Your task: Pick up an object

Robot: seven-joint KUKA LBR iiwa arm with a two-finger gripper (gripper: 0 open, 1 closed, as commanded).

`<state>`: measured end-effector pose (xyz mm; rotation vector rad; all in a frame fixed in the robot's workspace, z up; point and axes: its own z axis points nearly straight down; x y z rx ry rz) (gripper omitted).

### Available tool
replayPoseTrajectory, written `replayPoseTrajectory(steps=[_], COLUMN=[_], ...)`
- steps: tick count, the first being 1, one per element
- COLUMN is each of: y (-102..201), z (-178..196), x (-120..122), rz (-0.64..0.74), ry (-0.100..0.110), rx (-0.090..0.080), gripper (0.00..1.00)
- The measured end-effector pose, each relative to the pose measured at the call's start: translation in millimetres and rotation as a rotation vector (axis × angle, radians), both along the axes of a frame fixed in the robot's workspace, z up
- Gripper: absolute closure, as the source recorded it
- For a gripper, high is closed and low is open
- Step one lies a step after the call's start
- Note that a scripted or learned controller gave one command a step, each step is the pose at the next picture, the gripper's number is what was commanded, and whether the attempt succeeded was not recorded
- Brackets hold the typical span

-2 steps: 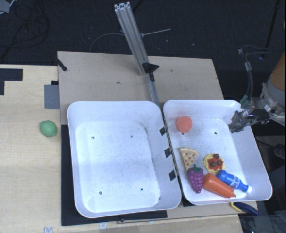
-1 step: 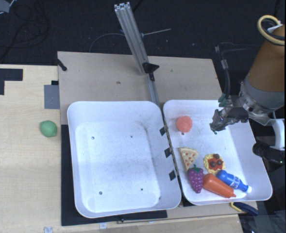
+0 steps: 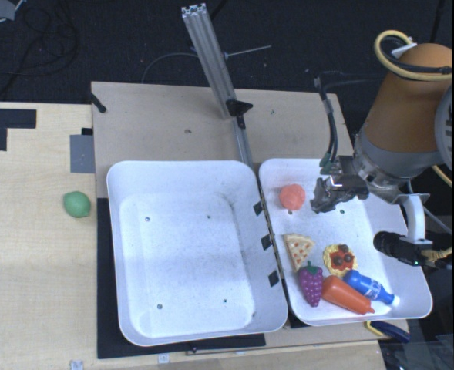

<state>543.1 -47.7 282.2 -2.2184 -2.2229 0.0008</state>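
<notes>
My bench [image 3: 26,276] is pale wood, a tan board [image 3: 165,126] on it under a black mat [image 3: 107,314]; dark floor [image 3: 95,29] behind, strewn with cables [image 3: 26,21].

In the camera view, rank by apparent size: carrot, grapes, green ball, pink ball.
1. carrot
2. grapes
3. pink ball and green ball: they look about alike, so I won't rank them.

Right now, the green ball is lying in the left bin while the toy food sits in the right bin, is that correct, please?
Not quite: the camera view shows the green ball on the bench, outside and to the left of the left bin. The toy food does sit in the right bin.
</notes>
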Motion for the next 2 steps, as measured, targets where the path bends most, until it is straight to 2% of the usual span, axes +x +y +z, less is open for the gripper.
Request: replayPoseTrajectory(steps=[2], y=[107], z=[-5], x=[-6], rz=[0.001], ry=[0.000], rx=[0.000], gripper=[1.00])
